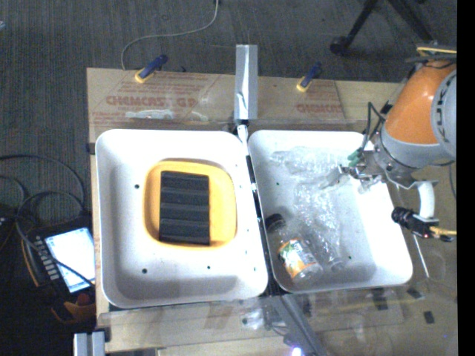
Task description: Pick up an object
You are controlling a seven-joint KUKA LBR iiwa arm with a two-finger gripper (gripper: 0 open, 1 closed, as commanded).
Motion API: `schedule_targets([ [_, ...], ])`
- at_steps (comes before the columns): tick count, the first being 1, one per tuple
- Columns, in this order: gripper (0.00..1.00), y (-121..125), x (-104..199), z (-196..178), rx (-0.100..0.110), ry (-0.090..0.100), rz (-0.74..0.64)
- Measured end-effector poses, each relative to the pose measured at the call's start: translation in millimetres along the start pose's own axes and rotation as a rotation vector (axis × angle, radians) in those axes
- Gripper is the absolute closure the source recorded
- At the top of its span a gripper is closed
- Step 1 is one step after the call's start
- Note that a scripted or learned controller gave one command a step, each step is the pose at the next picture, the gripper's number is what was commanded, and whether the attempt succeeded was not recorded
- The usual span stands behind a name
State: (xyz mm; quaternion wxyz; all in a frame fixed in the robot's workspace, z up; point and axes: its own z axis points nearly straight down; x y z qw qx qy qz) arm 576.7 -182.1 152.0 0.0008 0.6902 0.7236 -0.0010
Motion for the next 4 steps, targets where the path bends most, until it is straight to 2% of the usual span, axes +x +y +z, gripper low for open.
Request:
schedule_targets([
  [1, 0.00, -81, 2, 21, 0.002, 0.004, -0.146],
  [2, 0.00, -87, 16, 58, -0.018, -0.008, -0.210],
  [3, 0.00, -70, -11, 58, -0.015, 0.004, -0.062],
  [4, 0.00, -84, 20, 57, -0.026, -0.012, -0.098],
])
